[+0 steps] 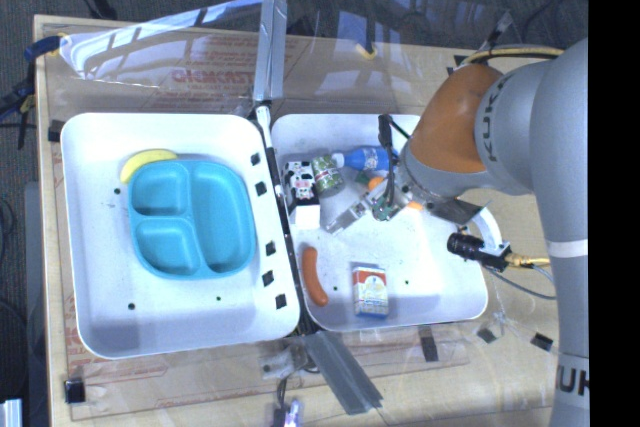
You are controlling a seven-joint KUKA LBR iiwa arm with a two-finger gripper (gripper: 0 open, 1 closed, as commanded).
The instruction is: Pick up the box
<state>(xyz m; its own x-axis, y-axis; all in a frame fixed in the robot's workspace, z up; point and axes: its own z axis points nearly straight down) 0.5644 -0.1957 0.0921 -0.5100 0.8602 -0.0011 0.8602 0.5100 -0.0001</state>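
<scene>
Camera view. The box (371, 290) — a small red-and-white carton — lies flat in the right bin (455, 300), near that bin's front wall and well apart from the gripper (368, 206). By its look it is light, thin-walled card: stiff enough across its short sides, likely to dent under hard pressure, with a printed face that may be slick. The inspector judges the best hold to be across the two long edges, from above.

The gripper hangs over the middle of the right bin; whether it is spread or pressed together cannot be told, and nothing is seen between its tips.

Contents of the right bin: a sausage (314, 276) just left of the box, a black-and-white cow-patterned item (299, 181), a blue bottle (364, 158) and a green-labelled can (327, 173) at the back.

The left bin (90, 305) holds a blue sectioned tray (192, 218) with a yellow object (145, 161) — likely a banana — behind it.
</scene>
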